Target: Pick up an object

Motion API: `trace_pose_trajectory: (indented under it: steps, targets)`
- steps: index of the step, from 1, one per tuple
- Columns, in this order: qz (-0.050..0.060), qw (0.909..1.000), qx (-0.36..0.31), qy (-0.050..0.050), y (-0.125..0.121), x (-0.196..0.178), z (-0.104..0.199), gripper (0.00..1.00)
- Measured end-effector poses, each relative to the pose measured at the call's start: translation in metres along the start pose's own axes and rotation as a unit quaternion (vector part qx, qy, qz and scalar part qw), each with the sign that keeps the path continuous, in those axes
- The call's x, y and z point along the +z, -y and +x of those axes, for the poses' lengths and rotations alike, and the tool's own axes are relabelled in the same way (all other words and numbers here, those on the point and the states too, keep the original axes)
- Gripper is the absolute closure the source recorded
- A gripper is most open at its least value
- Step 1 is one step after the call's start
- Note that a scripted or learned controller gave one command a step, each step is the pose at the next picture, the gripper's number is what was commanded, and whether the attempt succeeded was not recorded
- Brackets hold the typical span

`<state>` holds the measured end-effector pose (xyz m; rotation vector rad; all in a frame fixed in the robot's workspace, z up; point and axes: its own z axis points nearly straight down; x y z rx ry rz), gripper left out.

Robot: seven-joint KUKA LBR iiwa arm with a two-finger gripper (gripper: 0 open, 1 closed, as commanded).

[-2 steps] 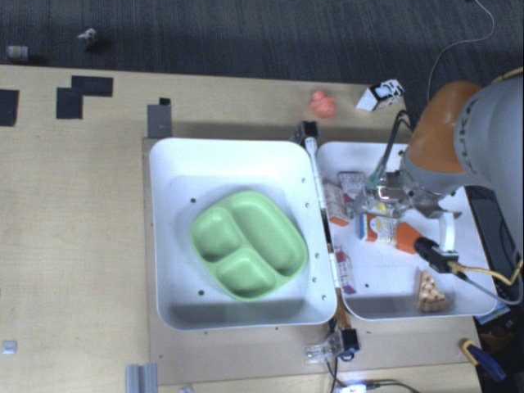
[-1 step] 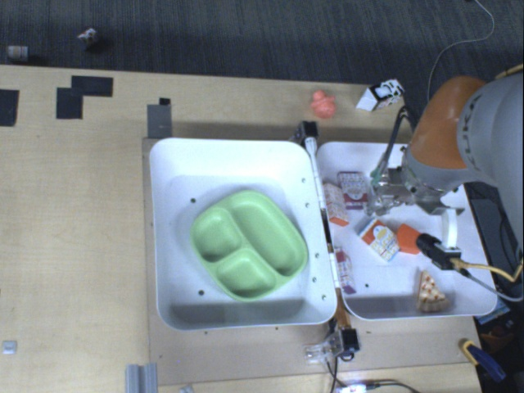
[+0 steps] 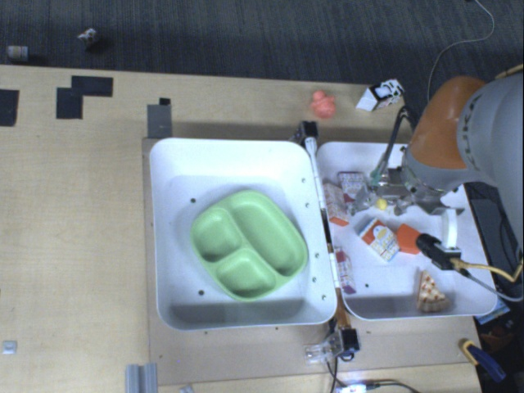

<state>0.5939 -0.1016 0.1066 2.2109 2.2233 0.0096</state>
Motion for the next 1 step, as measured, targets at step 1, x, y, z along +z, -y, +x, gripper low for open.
trace_pose_trajectory:
  steps: [1]
  targets:
    - [-0.002,1.0000,-0.001,0.000,-0.0014,-0.0110,0.0009,1.00]
